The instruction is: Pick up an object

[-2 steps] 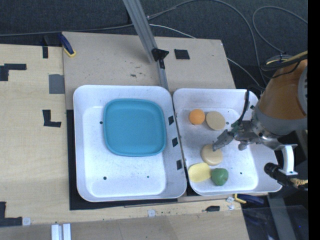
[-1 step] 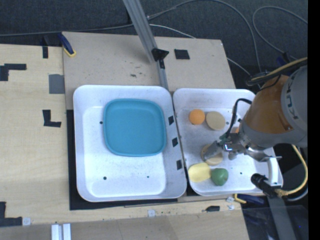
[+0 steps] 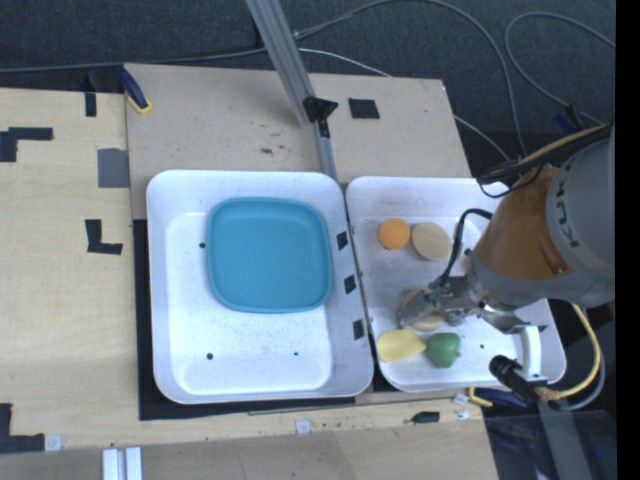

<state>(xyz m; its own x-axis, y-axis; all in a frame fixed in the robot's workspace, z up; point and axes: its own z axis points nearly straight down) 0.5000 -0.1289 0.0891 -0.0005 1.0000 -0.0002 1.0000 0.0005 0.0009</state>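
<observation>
The right bin (image 3: 400, 193) holds an orange ball (image 3: 394, 234), a tan round piece (image 3: 431, 241), a yellow lemon-like piece (image 3: 400, 345) and a green piece (image 3: 442, 349). My gripper (image 3: 422, 309) is low in this bin, just above the yellow and green pieces, reaching in from the right. A pale tan object (image 3: 428, 320) lies right at its fingertips; whether the fingers hold it is unclear. The left bin (image 3: 175, 268) holds a blue square plate (image 3: 269, 254).
The grey arm with its orange band (image 3: 525, 243) covers the right bin's right side. A slanted metal pole (image 3: 290, 58) stands behind the bins. Cables (image 3: 480, 38) run over the dark floor at the back right.
</observation>
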